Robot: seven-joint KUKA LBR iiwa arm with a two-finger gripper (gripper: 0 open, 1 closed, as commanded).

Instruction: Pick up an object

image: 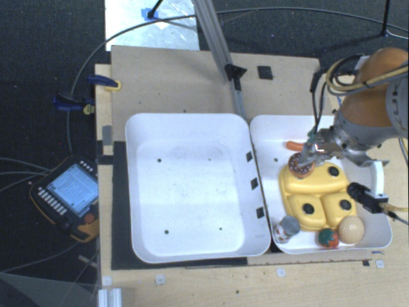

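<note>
Your nearest target is the small brown ring (298,165), lying on the far left corner of the yellow block (316,194) in the right bin (268,133). The end effector (311,153) sits directly over it, tips down at the ring; whether its span is wide or narrow, you cannot tell. An orange piece (294,146) lies just beyond it. Along the near side you have a grey object (287,226), a green-and-red ball (328,237) and a beige ball (350,229). The left bin (137,133) lies beside it on the desk (192,75).

Dark carpet floor (38,31), tan bench (179,88)
</note>
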